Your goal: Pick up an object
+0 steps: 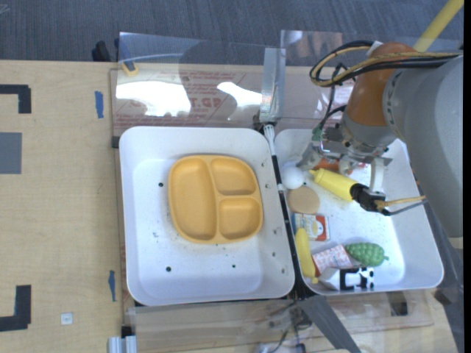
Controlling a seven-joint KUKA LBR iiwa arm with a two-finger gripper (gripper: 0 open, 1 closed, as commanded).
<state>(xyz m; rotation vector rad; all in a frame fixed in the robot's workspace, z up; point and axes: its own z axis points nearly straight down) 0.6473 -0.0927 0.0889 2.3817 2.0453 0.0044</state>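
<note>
While my arm reaches into the right bin (423, 259), the gripper (346, 157) hangs at its far end above a yellow mustard bottle (333, 183); I cannot tell how the jaws stand. Near that bottle I note a white ball (293, 176), a tan disc (303, 200) and a green toy (366, 254). Left bin (140, 197) carries a yellow divided plate (215, 198).

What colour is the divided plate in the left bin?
Yellow-orange all over. The divided plate shows best in the camera view, lying in the left bin.
</note>
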